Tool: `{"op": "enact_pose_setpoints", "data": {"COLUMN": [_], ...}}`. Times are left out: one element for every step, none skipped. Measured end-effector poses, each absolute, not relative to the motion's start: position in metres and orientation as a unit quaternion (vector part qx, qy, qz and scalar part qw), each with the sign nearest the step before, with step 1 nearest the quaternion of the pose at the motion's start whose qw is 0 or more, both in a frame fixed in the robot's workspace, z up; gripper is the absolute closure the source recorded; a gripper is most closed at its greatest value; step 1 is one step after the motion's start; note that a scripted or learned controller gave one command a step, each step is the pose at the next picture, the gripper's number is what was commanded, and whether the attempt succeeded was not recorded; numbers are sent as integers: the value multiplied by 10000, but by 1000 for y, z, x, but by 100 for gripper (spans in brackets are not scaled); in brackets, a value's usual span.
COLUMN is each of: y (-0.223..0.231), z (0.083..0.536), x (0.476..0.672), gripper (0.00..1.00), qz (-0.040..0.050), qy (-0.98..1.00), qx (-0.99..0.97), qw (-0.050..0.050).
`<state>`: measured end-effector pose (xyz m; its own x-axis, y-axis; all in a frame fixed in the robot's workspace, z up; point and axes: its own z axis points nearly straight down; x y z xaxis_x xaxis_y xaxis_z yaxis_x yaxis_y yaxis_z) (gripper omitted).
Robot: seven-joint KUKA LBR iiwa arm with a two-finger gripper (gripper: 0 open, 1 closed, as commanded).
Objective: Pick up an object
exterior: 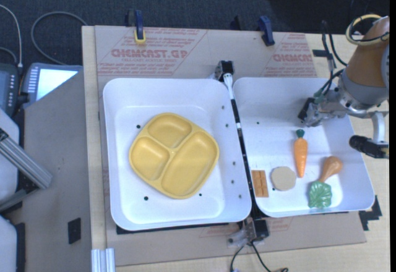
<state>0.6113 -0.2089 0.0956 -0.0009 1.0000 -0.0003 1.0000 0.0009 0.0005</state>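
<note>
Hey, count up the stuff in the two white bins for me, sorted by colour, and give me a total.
Yellow: 1, the divided plate in the left bin.
Orange: 2, the carrot and the drumstick-shaped piece.
Tan or brown: 2, the cracker and the round cookie.
Green: 1, the leafy piece.
All but the plate lie in the right bin.
Total: 6

Orange carrot (301, 156) lying lengthwise, green top up-frame, tan drumstick (330, 168), green broccoli (320, 195), beige round disc (283, 178), brown cracker (260, 183), lower right of frame.
</note>
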Motion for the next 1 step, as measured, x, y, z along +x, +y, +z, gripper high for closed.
{"op": "enact_pose_setpoints", "data": {"y": [-210], "z": [156], "x": [618], "gripper": [100], "qz": [5], "qy": [7074], "qx": [7068], "qw": [21]}}
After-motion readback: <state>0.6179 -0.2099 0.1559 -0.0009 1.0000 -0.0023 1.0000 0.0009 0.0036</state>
